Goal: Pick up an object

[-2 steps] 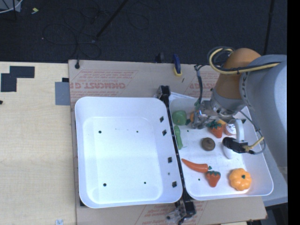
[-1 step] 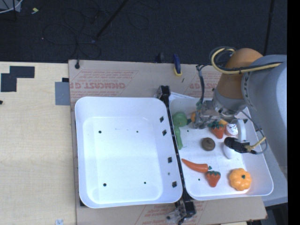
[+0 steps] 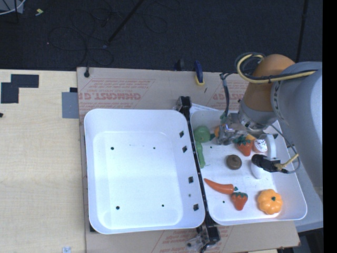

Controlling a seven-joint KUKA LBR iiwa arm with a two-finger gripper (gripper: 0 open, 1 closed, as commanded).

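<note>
While grey arm reaches into right shallow white plastic bin (image 3: 295, 212), gripper (image 3: 227, 133) (jaw state unclear) hovers near smooth green rounded toy (image 3: 201, 135); glossy ribbed orange pumpkin (image 3: 269, 202) sits apart.

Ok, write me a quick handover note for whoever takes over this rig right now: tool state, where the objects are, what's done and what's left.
Tool: low in the right bin, near its upper left, by the green toy. Whether it is open or shut cannot be told from the camera view, and nothing can be seen held.
Objects, all in the right bin: green toy against the left wall, brown round piece mid-bin, chilli pepper and small strawberry lower down, orange pumpkin at lower right, another red piece beside the wrist.
Done: arm has reached into the bin.
Left: confirm a grasp and lift an object.
</note>
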